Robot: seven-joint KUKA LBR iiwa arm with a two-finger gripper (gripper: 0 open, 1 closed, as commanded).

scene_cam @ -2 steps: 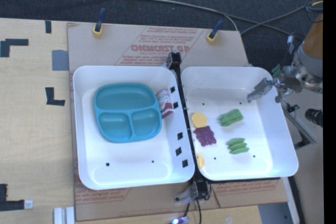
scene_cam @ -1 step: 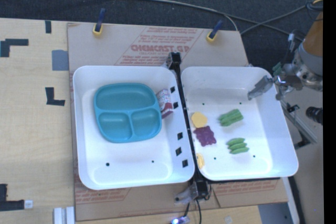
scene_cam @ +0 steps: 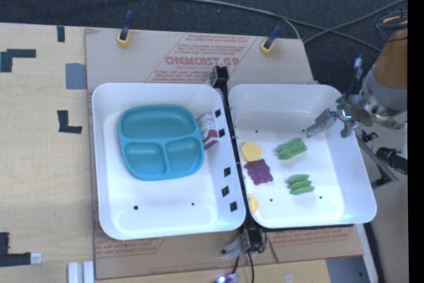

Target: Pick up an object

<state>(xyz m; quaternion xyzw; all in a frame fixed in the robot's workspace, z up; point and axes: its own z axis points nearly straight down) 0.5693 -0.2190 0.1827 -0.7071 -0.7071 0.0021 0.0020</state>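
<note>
In the right bin (scene_cam: 351, 209) lie a green ridged piece (scene_cam: 291, 148), a green pod (scene_cam: 299, 183), a purple grape bunch (scene_cam: 258, 171), a round yellow piece (scene_cam: 251, 151) and a small yellow bit (scene_cam: 252, 203) by the left wall. My gripper (scene_cam: 331, 127) hangs over the bin's upper right part, up and to the right of the green ridged piece. Its fingers are spread open with nothing between them. The arm's orange band (scene_cam: 392, 63) rises at the right edge.
The left bin (scene_cam: 165, 215) holds a teal divided plate (scene_cam: 161, 141) and a small red-and-white object (scene_cam: 209, 129) against its right wall. Black clips sit along the divider (scene_cam: 228, 162) between the bins. Two yellow-and-blue clamps (scene_cam: 124, 33) pin the cardboard at the back.
</note>
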